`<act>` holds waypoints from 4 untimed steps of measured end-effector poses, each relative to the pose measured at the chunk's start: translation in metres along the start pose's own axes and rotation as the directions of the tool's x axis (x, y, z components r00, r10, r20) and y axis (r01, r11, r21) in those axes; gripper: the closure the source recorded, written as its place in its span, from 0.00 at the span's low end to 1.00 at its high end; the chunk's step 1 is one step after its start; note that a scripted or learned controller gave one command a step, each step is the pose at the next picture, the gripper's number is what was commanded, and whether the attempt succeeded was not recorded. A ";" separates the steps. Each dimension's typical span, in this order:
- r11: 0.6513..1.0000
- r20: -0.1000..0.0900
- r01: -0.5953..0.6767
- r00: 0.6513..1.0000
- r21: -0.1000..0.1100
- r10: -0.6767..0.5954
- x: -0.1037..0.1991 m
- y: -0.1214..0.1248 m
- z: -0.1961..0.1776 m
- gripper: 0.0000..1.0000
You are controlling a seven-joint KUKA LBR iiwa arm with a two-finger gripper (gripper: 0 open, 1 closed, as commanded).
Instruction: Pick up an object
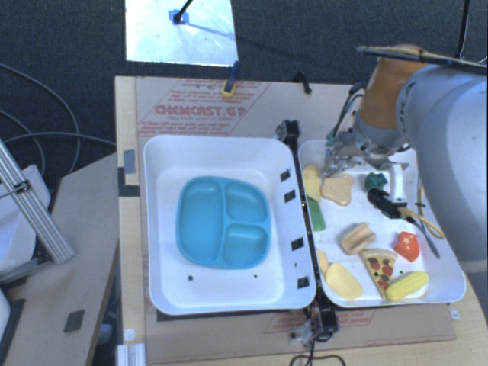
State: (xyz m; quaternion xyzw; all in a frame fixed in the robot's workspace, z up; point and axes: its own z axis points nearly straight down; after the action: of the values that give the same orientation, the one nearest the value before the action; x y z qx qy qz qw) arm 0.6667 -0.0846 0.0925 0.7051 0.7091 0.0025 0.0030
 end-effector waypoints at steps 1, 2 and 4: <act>1.000 -0.015 0.000 1.000 0.011 0.000 0.112 -0.032 -0.060 1.00; 1.000 -0.005 0.005 1.000 0.009 -0.005 0.182 -0.106 -0.095 1.00; 1.000 -0.001 -0.004 1.000 0.008 0.004 0.201 -0.120 -0.068 1.00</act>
State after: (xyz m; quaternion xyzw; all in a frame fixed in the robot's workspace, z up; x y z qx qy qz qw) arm 0.5453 0.1158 0.1598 0.7065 0.7078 0.0003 -0.0001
